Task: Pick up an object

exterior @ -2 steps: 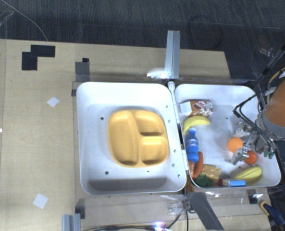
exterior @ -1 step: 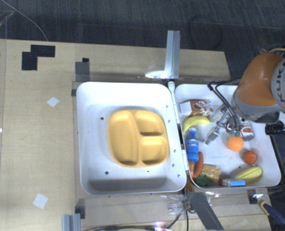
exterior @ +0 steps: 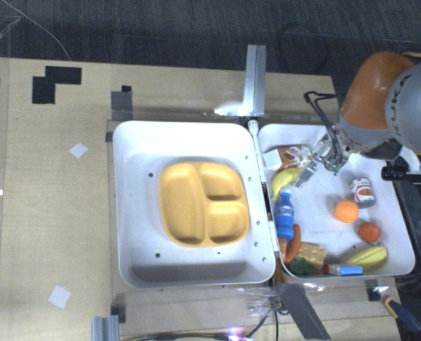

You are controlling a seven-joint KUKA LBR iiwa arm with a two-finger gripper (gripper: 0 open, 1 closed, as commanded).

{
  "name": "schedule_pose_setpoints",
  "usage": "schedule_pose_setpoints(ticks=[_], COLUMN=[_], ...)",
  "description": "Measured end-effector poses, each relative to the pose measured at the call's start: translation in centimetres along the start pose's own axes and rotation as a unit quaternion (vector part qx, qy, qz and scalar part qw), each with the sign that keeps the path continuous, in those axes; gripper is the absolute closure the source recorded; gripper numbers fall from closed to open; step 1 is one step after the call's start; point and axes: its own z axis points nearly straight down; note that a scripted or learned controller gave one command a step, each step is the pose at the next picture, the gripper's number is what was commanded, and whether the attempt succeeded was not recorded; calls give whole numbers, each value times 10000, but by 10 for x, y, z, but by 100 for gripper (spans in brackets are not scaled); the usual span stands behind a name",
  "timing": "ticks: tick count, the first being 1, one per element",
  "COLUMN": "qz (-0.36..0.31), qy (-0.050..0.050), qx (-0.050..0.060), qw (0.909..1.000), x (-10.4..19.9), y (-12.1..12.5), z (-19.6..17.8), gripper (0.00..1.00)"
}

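Along the right bin's (exterior: 409, 261) front edge lie a blue marker (exterior: 349, 270), a yellow banana-like piece (exterior: 367, 256) and a small cracker box (exterior: 311, 252). An orange ball (exterior: 346, 212) sits mid-bin beside a small can (exterior: 363, 192). Near the back-left corner the gripper (exterior: 329, 159) hangs over a banana (exterior: 283, 182) and snack packet (exterior: 291, 155); whether it is spread or clenched cannot be told. A yellow divided tray (exterior: 204, 202) fills the left bin (exterior: 135, 261).
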Motion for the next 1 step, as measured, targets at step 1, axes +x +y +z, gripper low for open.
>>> schedule_pose_setpoints(ticks=[1], qz=[701], qy=[-54], qx=[70], qw=[9975], x=[21], y=[23], z=[-1], gripper=[0])
